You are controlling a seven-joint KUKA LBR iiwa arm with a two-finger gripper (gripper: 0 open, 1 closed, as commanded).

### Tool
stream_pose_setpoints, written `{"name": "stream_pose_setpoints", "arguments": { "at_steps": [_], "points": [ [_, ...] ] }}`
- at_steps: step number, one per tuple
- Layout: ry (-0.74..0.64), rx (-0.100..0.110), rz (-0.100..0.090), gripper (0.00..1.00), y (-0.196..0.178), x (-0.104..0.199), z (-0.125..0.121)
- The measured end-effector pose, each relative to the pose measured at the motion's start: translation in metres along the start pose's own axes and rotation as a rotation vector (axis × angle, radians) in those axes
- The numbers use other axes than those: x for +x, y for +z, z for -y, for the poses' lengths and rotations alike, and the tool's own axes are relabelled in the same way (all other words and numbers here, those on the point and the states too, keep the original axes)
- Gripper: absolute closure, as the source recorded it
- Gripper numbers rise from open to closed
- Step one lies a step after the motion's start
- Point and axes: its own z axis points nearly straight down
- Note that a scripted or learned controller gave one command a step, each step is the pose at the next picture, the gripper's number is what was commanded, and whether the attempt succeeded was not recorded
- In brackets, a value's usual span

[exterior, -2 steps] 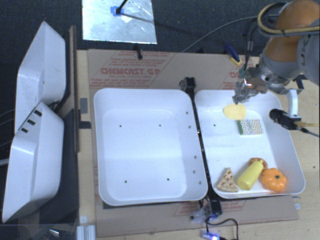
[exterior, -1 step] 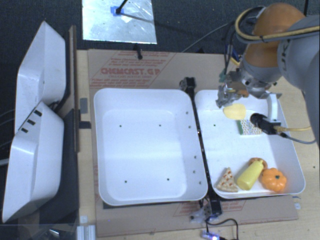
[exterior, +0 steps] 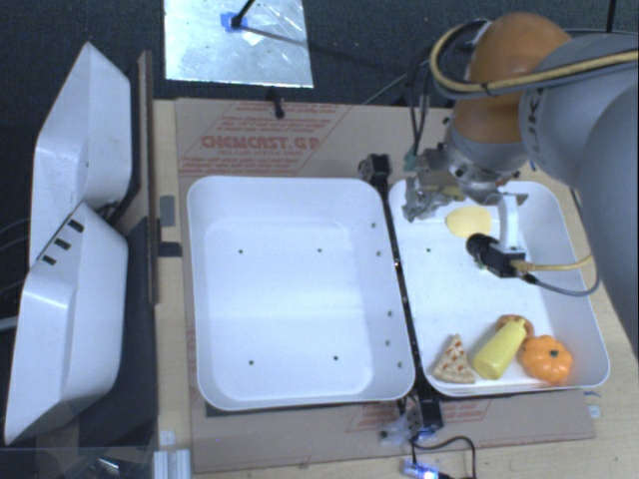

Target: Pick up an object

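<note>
Right bin [exterior: 584, 297], claw [exterior: 424, 200] low over it, finger spread unclear, yellow disc [exterior: 467, 221] beside.

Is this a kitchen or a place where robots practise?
Probably a robot test bench, not a kitchen. A grey robot arm reaches over two white bins, and the food in the right-hand bin looks like toys: a pizza slice, a yellow bottle and a small pumpkin.

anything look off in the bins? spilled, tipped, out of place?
Nothing stands out. The pizza slice, yellow bottle and small pumpkin lie clustered in the right bin's near corner, inside its walls. A pale yellow disc sits just beside the hand, at that bin's far end.
</note>
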Motion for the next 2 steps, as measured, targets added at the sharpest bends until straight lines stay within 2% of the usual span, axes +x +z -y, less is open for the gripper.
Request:
{"name": "stream_pose_setpoints", "arguments": {
  "at_steps": [1,2],
  "points": [
    [0.0,0.0,0.0,1.0,0.005,0.051,0.015],
    [-0.001,-0.001,-0.001,1.0,-0.01,0.11,0.032]
  ]
}}
